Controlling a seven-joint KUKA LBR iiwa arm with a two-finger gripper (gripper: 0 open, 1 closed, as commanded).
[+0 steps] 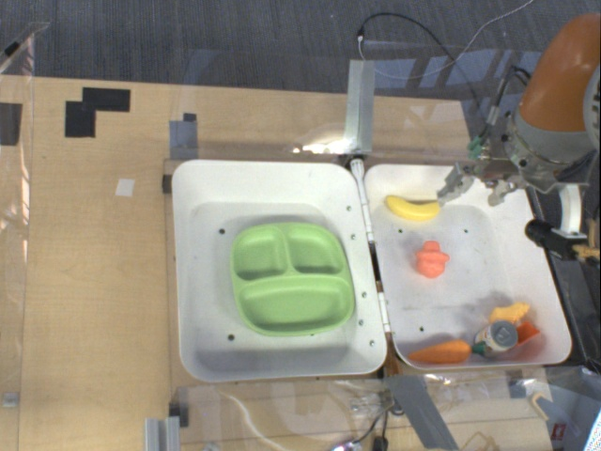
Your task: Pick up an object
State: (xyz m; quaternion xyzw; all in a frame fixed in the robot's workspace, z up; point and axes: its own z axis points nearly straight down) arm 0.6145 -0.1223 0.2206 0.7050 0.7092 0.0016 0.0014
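Banana (pixel 412 209), lying at the back of the right bin (pixel 554 299) with its long axis across the bin and its ends curved upward, appeared light, smooth and fairly stiff, best gripped across its middle, while the claw (pixel 475 185) hovered open and empty just beside its right tip.

No legible text, labels, brand names or numbers on anything in view. Black tape marks (pixel 95 109) on the wooden bench (pixel 84 280) are plain blocks, not characters. A small pale square (pixel 125 188) on the bench is blank at this resolution. A red-and-white tag (pixel 562 432) at the lower right corner may carry print; too small to read.
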